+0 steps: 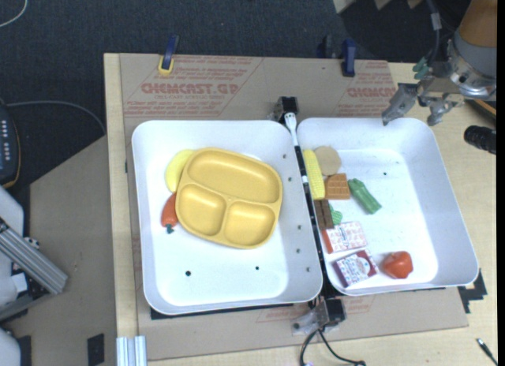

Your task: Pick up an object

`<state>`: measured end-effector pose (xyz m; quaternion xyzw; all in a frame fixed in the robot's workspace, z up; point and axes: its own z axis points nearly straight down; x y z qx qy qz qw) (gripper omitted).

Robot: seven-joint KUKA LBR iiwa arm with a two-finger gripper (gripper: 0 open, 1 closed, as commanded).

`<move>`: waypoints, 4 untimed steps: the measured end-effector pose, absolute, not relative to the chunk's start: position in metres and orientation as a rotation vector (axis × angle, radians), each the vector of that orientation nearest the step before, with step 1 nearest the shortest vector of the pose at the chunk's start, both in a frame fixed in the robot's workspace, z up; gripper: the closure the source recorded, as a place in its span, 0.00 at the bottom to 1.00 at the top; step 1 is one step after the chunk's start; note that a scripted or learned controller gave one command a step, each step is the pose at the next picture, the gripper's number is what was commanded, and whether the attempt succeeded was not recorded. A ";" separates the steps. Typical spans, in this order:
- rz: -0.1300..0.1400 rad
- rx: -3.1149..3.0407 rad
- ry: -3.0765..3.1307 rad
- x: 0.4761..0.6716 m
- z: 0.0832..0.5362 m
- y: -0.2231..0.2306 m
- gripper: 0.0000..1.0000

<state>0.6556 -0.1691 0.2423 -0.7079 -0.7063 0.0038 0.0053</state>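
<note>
The gripper (pixel 416 104) is hanging spread and empty above the right bin's (pixel 418 159) far rim, probably staging for a descent toward the green piece (pixel 364 196) nearer its middle.

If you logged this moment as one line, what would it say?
hand: open, above right bin's far rim | holding: nothing | right bin: corn, green piece, tomato | left bin: yellow tray

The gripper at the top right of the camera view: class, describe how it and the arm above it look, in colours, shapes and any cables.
The gripper is grey metal with two slim fingers and small green fittings near its base. Above it sits a rounded silver-grey wrist, then an orange band on the arm. A dark cable runs up beside it.
</note>
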 end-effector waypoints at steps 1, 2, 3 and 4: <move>-0.001 -2.222 -2.223 0.658 0.251 -0.169 0.00; 0.006 -2.217 -2.218 0.653 0.188 -0.166 0.00; 0.004 -2.219 -2.218 0.647 0.134 -0.173 0.00; 0.004 -2.217 -2.220 0.646 0.082 -0.172 0.00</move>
